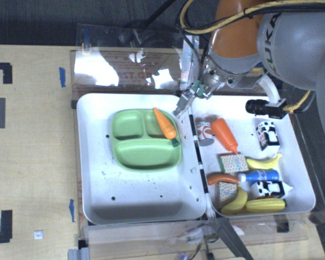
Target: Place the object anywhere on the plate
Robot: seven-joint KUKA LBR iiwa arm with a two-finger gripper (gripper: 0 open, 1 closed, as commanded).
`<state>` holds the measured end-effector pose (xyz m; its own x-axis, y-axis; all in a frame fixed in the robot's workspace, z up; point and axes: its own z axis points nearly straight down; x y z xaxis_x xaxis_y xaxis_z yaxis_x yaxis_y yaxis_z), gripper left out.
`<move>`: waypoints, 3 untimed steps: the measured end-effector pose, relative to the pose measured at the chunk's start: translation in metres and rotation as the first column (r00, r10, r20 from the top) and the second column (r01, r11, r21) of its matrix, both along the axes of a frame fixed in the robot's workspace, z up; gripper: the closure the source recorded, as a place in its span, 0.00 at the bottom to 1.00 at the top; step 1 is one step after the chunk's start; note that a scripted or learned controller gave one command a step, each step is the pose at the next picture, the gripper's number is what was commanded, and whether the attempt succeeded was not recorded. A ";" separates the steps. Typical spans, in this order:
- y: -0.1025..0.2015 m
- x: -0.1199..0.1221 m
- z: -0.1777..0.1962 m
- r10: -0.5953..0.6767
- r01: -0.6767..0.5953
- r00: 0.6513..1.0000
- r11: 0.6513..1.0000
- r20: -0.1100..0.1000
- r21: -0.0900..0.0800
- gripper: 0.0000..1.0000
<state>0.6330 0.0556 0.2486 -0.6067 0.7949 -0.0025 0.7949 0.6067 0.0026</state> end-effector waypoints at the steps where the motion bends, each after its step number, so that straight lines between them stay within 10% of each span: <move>1: 0.000 0.000 0.000 0.000 0.000 1.000 1.000 0.000 0.000 0.00; 3: 0.048 0.004 0.030 -0.078 0.078 0.997 0.997 0.002 0.001 0.00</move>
